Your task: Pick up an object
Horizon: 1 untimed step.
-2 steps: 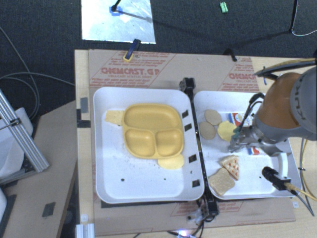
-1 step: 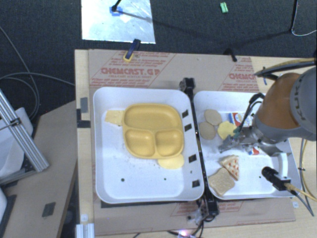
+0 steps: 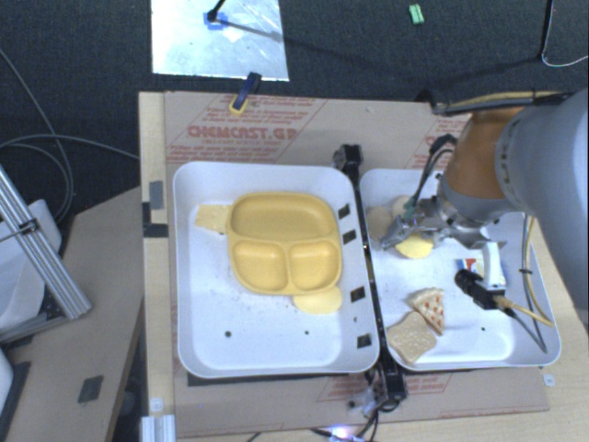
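Note:
My gripper (image 3: 403, 234) is low in the right bin (image 3: 525, 339), near its upper left part. Right under and just to the right of its tip lies a small yellow rounded object (image 3: 417, 248), touching or nearly touching the tip. A pale round piece (image 3: 377, 217) lies just left of the gripper, by the bin's left wall. Lower in the same bin lie a triangular waffle-like wedge (image 3: 429, 308) and a slice of toast (image 3: 410, 339). The arm hides the bin's upper right part.
The left bin (image 3: 189, 274) holds a yellow divided tray (image 3: 281, 242), with a pale yellow flat piece (image 3: 212, 217) at its left and a yellow round piece (image 3: 318, 300) at its lower edge. A black divider (image 3: 366, 274) separates the bins.

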Tool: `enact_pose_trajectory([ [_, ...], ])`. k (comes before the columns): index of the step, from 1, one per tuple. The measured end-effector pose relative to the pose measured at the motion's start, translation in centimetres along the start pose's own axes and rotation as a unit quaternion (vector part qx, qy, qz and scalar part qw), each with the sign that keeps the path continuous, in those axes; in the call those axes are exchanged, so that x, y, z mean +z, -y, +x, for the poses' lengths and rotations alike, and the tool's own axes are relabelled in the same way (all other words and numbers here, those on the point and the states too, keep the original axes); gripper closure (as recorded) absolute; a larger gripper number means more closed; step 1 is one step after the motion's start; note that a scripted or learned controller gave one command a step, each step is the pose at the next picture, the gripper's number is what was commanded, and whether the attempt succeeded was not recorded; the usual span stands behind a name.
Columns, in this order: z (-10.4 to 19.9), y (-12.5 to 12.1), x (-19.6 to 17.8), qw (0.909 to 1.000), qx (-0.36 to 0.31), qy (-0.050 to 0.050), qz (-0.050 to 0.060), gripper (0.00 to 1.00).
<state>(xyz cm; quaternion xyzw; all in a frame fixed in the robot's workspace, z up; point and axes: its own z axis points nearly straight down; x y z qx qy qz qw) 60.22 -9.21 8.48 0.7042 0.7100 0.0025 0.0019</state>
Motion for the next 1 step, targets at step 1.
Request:
enact_pose_trajectory([
  [1, -0.23, 0.17, -1.06, 1.0, 0.001, 0.0, 0.001, 1.0],
])
